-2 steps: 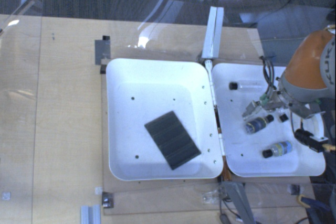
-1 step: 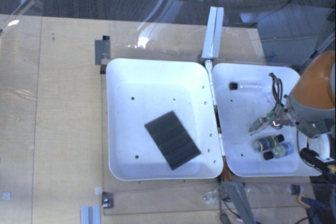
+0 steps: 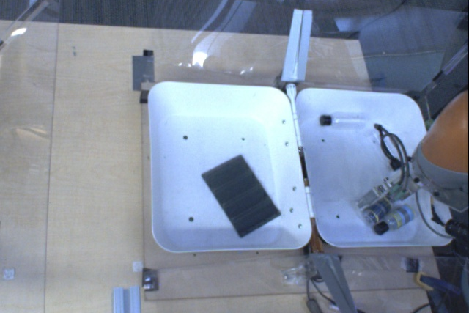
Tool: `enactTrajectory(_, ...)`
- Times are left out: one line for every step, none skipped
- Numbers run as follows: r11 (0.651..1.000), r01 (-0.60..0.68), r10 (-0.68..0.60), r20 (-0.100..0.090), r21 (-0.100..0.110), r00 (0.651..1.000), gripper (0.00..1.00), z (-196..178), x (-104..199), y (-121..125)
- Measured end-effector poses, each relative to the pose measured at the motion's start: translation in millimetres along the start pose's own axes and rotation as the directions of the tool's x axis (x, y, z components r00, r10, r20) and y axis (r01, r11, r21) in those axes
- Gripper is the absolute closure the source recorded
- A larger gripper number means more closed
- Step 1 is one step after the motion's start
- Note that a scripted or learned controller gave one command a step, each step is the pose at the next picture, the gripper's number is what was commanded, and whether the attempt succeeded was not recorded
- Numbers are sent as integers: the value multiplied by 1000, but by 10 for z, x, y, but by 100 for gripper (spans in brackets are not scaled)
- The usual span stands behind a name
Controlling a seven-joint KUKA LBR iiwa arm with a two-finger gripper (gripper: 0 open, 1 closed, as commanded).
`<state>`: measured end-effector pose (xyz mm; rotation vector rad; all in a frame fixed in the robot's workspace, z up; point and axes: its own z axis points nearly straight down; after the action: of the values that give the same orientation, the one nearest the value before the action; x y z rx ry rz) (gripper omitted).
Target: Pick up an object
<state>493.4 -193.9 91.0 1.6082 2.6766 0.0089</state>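
A flat dark grey ribbed rectangle (image 3: 240, 195) lies at a slant on the floor of the left bin (image 3: 168, 157), toward its front. A small clear tube with a black cap (image 3: 338, 119) rests near the back wall of the right bin (image 3: 344, 172). My gripper (image 3: 383, 212) hangs low over the front right part of the right bin, well away from both objects. Its tip shows clear, blue and black parts close to the bin floor. I cannot make out anything held in it.
The grey arm with its orange band (image 3: 448, 139) comes in over the right bin's right rim, with black cables (image 3: 392, 145) looping beside it. A metal divider bar (image 3: 297, 48) stands behind the bins. Wooden bench (image 3: 73, 157) lies to the left.
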Motion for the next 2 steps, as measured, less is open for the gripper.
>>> enactTrajectory(1000,2,-2,7,-9,1000,100,-129,-19,40)
enactTrajectory(1000,-14,14,-7,6,1000,100,-1407,448,617)
